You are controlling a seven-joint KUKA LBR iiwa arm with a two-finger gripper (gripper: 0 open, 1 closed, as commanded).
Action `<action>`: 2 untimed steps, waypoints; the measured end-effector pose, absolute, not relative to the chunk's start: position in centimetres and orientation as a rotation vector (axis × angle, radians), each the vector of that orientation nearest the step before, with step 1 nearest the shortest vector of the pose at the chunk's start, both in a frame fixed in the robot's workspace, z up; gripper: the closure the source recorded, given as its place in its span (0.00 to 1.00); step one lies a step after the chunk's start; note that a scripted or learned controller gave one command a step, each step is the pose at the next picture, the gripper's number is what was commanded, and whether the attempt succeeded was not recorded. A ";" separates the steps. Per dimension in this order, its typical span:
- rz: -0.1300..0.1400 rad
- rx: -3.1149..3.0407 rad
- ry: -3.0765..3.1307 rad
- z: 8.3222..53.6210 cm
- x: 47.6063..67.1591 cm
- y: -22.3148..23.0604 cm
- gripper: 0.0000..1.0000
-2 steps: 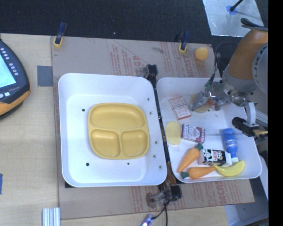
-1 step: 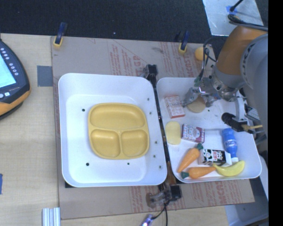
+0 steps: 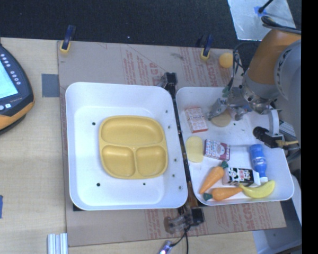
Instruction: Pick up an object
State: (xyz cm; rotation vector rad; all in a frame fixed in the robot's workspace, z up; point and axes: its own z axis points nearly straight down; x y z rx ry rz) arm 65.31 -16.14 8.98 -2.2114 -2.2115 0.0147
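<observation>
Two shallow white bins sit side by side on the table: the left bin (image 3: 74,142) and the right bin (image 3: 284,187). One yellow divided tray (image 3: 133,145) with three compartments lies in the left bin. In the right bin I count two toy carrots (image 3: 212,179) (image 3: 225,193), one banana (image 3: 258,190), one blue bottle (image 3: 257,158), one pale yellow oval piece (image 3: 194,148), one small red-and-white carton (image 3: 196,119), one dark red packet (image 3: 217,150), one black-and-white milk carton (image 3: 239,175) and one tan roundish piece (image 3: 221,120). One small yellow ball (image 3: 226,60) rests beyond the right bin. Two blue-handled clamps (image 3: 68,38) (image 3: 205,46) grip the far edge. One handheld control pendant (image 3: 5,89) lies at the table's left edge.
</observation>
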 end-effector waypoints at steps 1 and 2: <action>0.013 -2.210 -2.210 9.0 65.3 -17.7 0.00; 0.005 -2.213 -2.224 9.2 65.6 -14.8 0.00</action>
